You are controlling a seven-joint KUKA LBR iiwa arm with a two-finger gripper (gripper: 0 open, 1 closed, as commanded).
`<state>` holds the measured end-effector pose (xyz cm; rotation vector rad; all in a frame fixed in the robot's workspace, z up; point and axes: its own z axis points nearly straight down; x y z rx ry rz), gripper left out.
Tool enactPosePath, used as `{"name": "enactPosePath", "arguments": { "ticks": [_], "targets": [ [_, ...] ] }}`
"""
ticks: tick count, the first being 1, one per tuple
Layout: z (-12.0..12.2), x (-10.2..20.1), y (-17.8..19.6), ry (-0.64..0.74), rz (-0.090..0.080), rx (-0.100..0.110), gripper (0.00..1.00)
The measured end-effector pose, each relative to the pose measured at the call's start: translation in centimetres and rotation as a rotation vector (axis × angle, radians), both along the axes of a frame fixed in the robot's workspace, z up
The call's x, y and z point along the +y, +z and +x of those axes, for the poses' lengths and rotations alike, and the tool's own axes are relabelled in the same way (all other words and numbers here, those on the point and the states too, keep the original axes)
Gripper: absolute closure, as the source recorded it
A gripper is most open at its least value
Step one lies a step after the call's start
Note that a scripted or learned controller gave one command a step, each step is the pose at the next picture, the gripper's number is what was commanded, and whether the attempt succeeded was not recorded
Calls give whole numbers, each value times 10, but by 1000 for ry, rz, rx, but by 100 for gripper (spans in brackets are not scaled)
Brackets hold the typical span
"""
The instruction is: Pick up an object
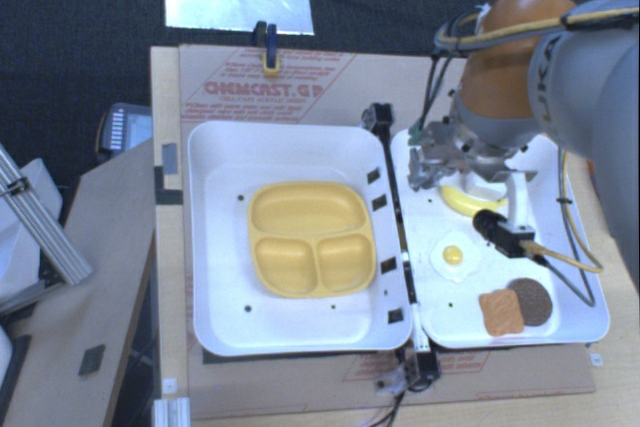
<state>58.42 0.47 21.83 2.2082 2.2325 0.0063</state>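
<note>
Hovering low in the right white bin point(590, 315), metal end effector point(432, 167), finger state impossible to tell, just beside the yellow plastic banana point(462, 201), with toy fried egg point(454, 256), brown cookie point(532, 301) and orange toast point(500, 313) nearer, yellow compartment tray point(308, 237) left.

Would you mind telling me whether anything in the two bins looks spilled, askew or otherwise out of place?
Nothing stands out. The yellow divided tray lies flat in the left bin. In the right bin, the banana, fried egg, toast and brown patty lie separately, with the gripper above the banana's end.
</note>
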Motion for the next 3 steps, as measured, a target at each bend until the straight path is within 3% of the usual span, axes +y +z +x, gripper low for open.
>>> {"name": "enactPosePath", "arguments": {
  "ticks": [2,3],
  "targets": [
    [46,94,4,-3,0,-1,100],
    [45,91,3,-5,-1,2,0]
  ]
}}
